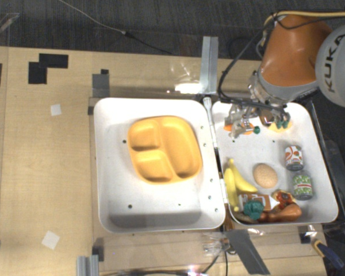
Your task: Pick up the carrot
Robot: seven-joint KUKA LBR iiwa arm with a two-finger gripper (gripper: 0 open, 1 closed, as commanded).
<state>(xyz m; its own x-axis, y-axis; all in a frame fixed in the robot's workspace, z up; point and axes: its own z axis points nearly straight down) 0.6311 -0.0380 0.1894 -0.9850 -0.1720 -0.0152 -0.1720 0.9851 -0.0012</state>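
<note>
The carrot (252,129) is a small orange piece with a green tip, lying at the back of the right bin (325,154). My gripper (242,123) hangs right over it, low in the bin, and covers part of it. An orange spot that may be the carrot's other end peeks out on the gripper's left side. Whether the carrot is held cannot be seen. The grey arm with its orange band (290,45) comes in from the upper right.
The right bin's front holds a banana (237,184), a beige round item (265,175), two small cans (293,157) (302,186), a teal item (253,210) and a brown toy (283,211). A yellow divided plate (161,148) lies in the left bin (109,200).
</note>
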